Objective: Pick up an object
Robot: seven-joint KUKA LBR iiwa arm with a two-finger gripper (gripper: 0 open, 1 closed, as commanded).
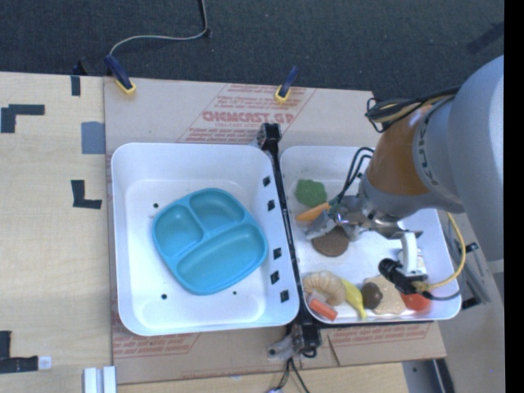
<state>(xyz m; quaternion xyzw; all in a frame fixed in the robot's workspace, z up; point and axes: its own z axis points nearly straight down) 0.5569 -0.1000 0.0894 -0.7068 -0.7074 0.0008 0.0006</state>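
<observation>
The right bin [360, 155] holds several toy foods. A green leafy piece [310, 191] lies near its back left, with an orange carrot [312, 213] just in front of it. A brown round piece [331, 244] sits at the bin's middle. Along the front wall lie a tan croissant [322, 284], a yellow banana [353, 296], a small orange-red piece [323, 309], a brown-and-tan lump [380, 295] and a red piece [417, 302]. My gripper [337, 217] reaches in from the right, low over the carrot's right end and the brown piece.
The left bin [131, 219] carries a blue divided plate [210, 239]. A black divider with clips [277, 219] runs between the bins. Cables and a white fitting [409, 256] hang off the wrist above the right bin's front right. Yellow clamps [286, 88] hold the cardboard at the back.
</observation>
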